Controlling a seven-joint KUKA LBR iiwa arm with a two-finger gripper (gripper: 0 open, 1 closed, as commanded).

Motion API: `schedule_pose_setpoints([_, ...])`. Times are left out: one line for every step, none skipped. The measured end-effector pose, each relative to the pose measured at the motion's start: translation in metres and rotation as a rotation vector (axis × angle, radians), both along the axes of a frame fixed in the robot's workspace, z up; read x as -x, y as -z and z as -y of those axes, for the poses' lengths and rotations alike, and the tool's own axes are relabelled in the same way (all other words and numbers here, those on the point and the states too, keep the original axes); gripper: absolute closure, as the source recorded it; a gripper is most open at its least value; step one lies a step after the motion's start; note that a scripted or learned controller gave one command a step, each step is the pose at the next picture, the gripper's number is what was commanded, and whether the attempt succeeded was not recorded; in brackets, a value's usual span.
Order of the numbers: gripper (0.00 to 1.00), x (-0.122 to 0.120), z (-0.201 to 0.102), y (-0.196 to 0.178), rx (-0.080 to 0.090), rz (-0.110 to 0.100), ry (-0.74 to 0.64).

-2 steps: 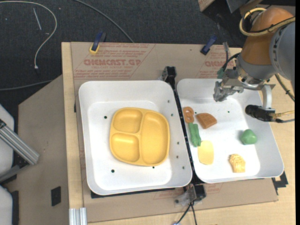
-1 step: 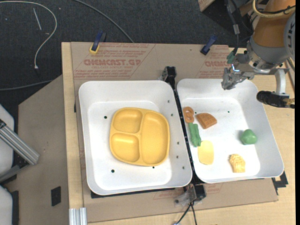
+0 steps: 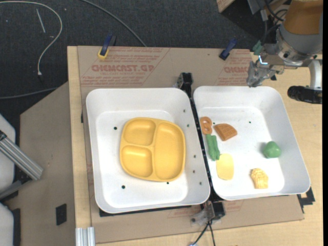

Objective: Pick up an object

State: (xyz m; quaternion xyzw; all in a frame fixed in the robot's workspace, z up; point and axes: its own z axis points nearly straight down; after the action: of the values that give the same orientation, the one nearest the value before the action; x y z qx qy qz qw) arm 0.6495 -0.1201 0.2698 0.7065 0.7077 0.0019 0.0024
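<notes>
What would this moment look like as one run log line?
end effector: above right bin's far rim, nothing held | right bin: pretzel, green ball, four more toy foods | left bin: yellow tray | pick: not started

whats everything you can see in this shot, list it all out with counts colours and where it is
bins: 2, white, side by side on the bench
divided plate: 1, yellow, three compartments, middle of the left bin
pretzel-shaped piece: 1, orange-brown, right bin, by its left wall
brown piece: 1, orange-brown, right bin, just right of the pretzel shape
green stick: 1, green, right bin, along the left wall
pale yellow piece: 1, yellow, right bin, below the green stick
green ball: 1, green, right bin, right side
ridged yellow piece: 1, yellow, right bin, lower right
clamps: 2, blue, back edge of the board
cable: 1, white, on the dark floor, upper left
gripper: 1, grey, above the right bin's back edge
</notes>
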Motion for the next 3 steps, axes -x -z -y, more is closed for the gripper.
schedule_pose_setpoints([1.0, 0.017, -0.055, -0.001, -0.004, -0.008, -0.004])
schedule_pose_setpoints([1.0, 0.04, -0.112, 0.015, -0.004, -0.011, -0.004])
schedule_pose_setpoints([1.0, 0.062, -0.162, 0.015, -0.003, -0.01, -0.003])
